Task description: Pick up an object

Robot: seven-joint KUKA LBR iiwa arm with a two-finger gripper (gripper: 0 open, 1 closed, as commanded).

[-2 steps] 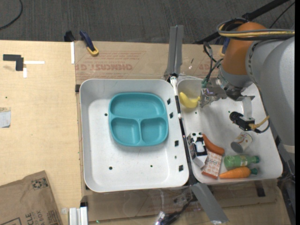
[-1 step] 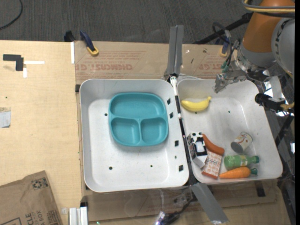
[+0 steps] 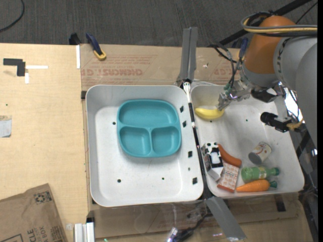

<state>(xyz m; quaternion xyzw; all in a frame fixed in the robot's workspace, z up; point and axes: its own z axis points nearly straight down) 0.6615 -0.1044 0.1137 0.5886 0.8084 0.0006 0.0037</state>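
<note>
Right white bin [image 3: 290,150] with banana [image 3: 209,113] just under fingers [image 3: 222,104], seemingly unheld, spread unclear; carrot [image 3: 252,186], bottle [image 3: 258,173] well apart.

The right bin's [image 3: 290,135] middle floor lies bare; the sausage [image 3: 229,157], carton [image 3: 229,177], bottle [image 3: 259,173] and carrot [image 3: 253,186] crowd its near edge (the banana [image 3: 209,113] sits by the far-left corner).
</note>
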